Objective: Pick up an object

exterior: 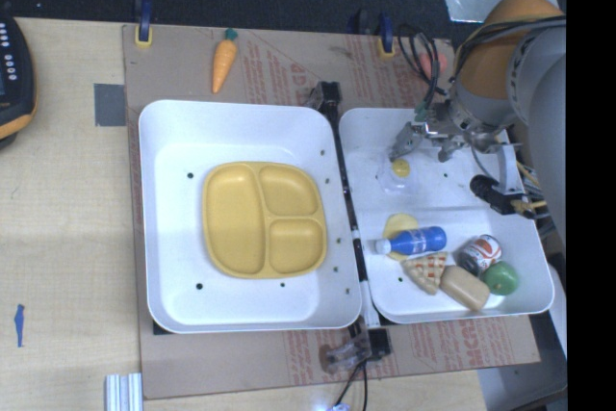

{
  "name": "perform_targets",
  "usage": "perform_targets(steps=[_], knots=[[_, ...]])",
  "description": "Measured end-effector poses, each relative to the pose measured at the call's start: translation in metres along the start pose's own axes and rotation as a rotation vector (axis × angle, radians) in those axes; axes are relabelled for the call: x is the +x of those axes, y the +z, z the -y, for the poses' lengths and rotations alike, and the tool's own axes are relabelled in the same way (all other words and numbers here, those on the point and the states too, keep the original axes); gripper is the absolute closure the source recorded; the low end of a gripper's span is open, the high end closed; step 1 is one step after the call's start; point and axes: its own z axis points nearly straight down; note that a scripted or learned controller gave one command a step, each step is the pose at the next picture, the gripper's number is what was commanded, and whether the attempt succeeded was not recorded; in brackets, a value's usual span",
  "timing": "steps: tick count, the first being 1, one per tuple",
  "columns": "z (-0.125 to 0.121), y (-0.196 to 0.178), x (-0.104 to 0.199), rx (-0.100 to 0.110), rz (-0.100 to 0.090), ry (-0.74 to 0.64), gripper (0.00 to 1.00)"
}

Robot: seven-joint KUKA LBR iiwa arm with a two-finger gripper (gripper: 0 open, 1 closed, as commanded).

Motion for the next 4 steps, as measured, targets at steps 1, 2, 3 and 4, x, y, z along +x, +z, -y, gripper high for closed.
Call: perform_targets(steps=[1, 2, 3, 4], knots=[[0.082, 0.001, 0.047, 0.012, -0.005, 0.002, 0.0], [0.173, 0.001, -0.027, 0.008, 0.0, 0.012, 0.0], [0.101, -0.086, -0.067, -0.009, 0.005, 0.002, 0.0], [0.129, 0.006, -0.055, 0.013, -0.006, 0.002, 0.0]])
